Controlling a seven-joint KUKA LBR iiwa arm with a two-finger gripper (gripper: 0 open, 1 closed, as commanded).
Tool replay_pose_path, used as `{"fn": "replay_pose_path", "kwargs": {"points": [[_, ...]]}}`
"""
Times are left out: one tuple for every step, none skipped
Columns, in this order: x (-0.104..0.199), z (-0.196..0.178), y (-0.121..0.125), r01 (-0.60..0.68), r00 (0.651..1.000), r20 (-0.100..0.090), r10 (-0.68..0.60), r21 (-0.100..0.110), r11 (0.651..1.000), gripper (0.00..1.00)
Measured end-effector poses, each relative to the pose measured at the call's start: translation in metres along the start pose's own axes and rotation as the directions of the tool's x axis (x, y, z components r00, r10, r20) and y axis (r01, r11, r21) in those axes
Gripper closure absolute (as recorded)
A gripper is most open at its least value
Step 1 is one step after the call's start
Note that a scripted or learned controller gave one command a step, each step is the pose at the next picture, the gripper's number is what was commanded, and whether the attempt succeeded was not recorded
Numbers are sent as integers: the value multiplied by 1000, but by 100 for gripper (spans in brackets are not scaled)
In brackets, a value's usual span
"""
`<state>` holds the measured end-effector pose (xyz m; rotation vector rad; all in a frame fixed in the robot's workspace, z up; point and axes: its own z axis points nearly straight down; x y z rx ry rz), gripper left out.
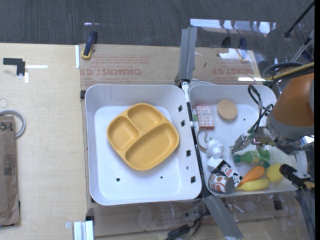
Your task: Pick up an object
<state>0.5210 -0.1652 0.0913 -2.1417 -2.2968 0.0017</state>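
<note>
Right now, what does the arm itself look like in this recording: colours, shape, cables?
The arm enters from the right as a rounded orange section above a grey wrist. Its gripper is bare grey metal with two slim fingers. Thin black cables loop beside the wrist. No markings are legible.

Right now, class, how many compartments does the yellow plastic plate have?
3. The yellow plastic divided plate in the left white bin has two small compartments at its far side and one long compartment nearer the camera.
</note>
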Motion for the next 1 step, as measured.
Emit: {"fn": "replay_pose_path", "kwargs": {"points": [[-42, 0, -45, -88, 996, -8, 88, 1, 996, 0]]}}
